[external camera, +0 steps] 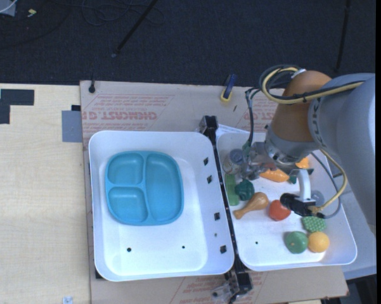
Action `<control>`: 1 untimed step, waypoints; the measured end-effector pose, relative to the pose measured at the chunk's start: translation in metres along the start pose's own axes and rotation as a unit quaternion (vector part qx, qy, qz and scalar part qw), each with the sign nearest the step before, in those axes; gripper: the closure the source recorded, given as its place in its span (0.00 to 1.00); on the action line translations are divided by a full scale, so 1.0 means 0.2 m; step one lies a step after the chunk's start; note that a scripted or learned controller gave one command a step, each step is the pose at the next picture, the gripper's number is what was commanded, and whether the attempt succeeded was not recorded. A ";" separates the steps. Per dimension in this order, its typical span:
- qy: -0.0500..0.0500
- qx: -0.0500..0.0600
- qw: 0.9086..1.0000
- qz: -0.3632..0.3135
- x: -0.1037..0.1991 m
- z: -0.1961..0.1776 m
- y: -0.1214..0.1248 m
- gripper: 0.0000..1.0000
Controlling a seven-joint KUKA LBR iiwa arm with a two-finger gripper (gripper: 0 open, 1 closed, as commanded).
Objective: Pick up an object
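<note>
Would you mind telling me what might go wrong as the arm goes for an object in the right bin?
The end effector sits low over tightly packed toys near the dark green piece and tan drumstick, so it may grab two or none. It is also close to the divider between the bins and might clip it.

Your floor: dark carpet [177, 30] spanned the top of the frame, cables [12, 5] upper left | your bench: pale wood tabletop [32, 201] at left | brown cardboard sheet [146, 109] at centre | lighting: even.
</note>
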State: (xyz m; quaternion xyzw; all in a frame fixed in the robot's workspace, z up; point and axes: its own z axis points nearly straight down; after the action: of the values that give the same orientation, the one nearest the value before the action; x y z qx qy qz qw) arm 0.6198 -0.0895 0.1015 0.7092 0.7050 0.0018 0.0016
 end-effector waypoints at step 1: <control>0.000 0.003 1.000 0.002 -0.03 -0.22 -0.02 1.00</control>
State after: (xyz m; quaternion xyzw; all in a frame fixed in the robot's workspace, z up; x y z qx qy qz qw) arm 0.6164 -0.0953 0.1448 0.7107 0.7035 -0.0002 -0.0002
